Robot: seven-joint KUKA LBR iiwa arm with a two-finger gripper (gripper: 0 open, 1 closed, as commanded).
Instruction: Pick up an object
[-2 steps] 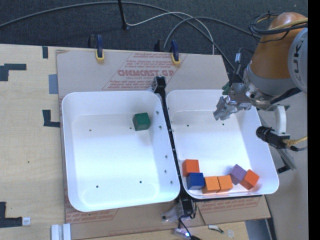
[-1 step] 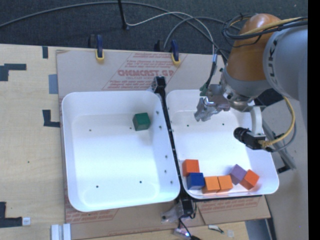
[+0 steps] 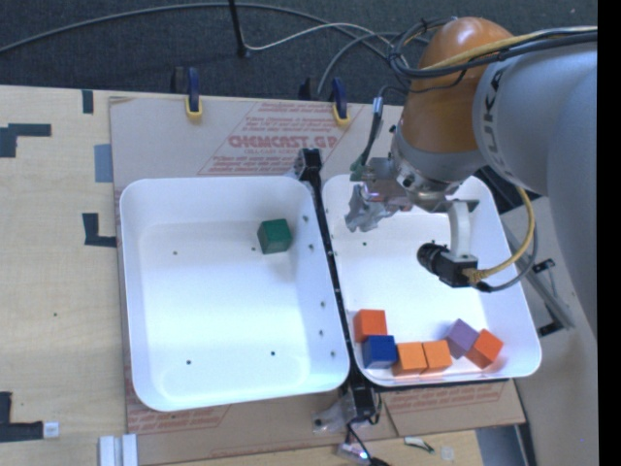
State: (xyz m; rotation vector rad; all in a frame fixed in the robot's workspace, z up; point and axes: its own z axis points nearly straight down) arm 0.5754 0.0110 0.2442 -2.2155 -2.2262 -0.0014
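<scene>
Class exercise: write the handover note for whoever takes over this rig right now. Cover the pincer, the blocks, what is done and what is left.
Pincer: over the far end of the right bin, nothing visibly held.
Blocks: green block alone in the left bin; two orange blocks, a blue block, a purple block and another orange block along the right bin's near edge.
Done: no pick yet.
Left: grasp one block.

Both bins (image 3: 146, 260) look like smooth, glossy white plastic. The bench (image 3: 49, 289) looks like pale matt wood. The arm (image 3: 543, 105) is smooth grey with a glossy orange band (image 3: 451, 56).
</scene>
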